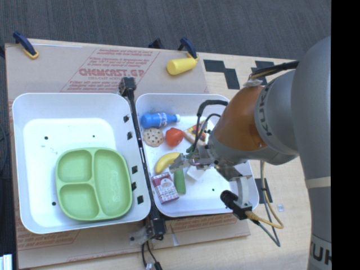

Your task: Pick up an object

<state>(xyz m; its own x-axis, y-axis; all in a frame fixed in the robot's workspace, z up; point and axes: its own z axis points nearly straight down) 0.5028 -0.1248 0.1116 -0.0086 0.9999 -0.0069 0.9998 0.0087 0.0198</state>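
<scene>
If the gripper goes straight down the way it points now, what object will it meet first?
Probably the green elongated toy, beside the yellow banana in the right white bin. The gripper hangs just above them, but depth is unclear from this slanted view.

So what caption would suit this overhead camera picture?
Robot arm reaching into the right bin of toy food, its gripper over the banana; green tray in left bin.

I see dark grey ribbed carpet (112, 7) beyond the bench (281, 218), whose pale wooden top carries a printed cardboard sheet (107, 72), blue clamps (25, 44) at its far edge.
</scene>
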